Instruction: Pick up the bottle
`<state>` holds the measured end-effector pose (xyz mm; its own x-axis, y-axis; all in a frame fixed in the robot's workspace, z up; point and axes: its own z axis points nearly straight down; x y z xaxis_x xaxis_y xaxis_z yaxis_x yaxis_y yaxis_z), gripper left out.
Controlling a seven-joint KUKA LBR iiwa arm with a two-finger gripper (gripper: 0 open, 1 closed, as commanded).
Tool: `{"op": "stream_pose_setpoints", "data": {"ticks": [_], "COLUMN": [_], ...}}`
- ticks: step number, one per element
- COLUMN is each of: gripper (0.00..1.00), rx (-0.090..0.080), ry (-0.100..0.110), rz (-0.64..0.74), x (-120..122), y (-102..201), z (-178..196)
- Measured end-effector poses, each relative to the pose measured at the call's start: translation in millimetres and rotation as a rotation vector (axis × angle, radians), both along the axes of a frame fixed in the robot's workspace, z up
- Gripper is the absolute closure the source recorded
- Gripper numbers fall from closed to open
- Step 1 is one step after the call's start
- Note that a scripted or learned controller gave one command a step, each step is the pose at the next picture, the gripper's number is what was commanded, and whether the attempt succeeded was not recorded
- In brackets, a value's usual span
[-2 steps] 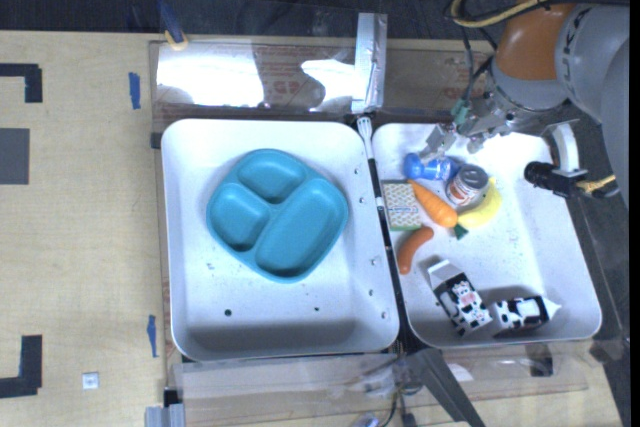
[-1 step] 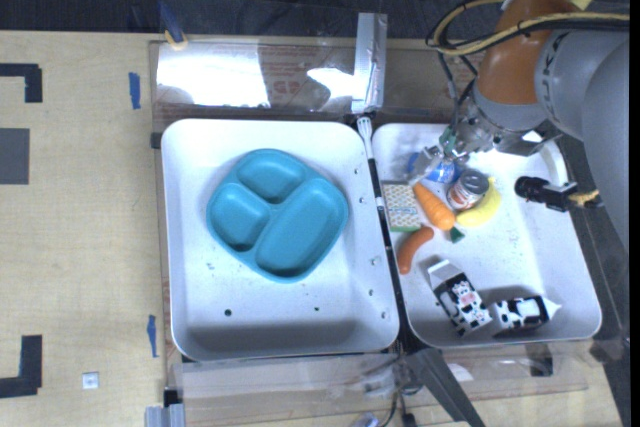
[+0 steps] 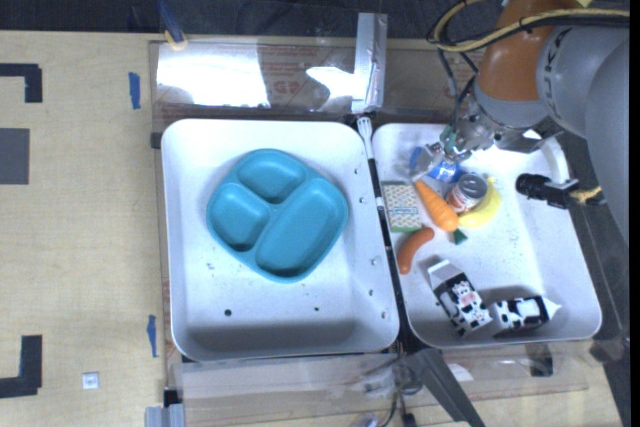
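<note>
Cow-patterned toys (image 3: 490, 307) are seen at the right bin's (image 3: 560, 255) six o'clock edge.
Its gripper (image 3: 458, 143) is lowered at eleven o'clock, just above the bottle (image 3: 441, 170).

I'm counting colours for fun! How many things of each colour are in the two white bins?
Blue: 2, the divided plate and the bottle under the pincer
Orange: 2, the carrot and the smaller orange piece
Yellow: 1, the banana
Black-and-white: 2, the cow-patterned toys
Patterned: 1, the small card
Total: 8
</note>
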<state>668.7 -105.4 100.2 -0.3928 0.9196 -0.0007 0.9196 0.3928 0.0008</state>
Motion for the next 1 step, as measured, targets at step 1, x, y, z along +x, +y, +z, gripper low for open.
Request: {"op": "stream_pose_setpoints", "data": {"ticks": [1], "gripper": [1.00], "rx": [0.000], "ry": [-0.003], "rz": [-0.179], "x": [-1.4], "y": [80.2], "z": [85.1]}}
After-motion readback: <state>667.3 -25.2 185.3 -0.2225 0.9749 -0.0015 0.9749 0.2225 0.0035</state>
